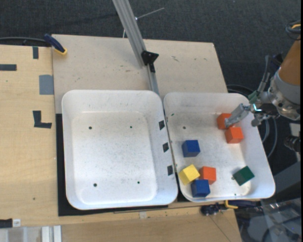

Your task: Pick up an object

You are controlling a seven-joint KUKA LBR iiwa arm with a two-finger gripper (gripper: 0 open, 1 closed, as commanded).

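Two blue cubes (200,187), a yellow, a green and three orange cubes (234,134) sit in the right bin (212,103). Near its right edge the gripper (235,116) touches one orange cube; finger opening can't be told.

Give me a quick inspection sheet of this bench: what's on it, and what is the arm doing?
Surface: wooden bench bearing a left bin and a right bin.
Job's things: all in the right bin: two orange cubes close together, a blue cube, a yellow cube, a third orange cube, a second blue cube, a green cube.
Clutter: grey tape patches on the bench.
Grippers: gripper low by the top orange cubes; grip cannot be judged.
Cables: dark cables at the arm.
Surroundings: slanted metal rail; dark floor.
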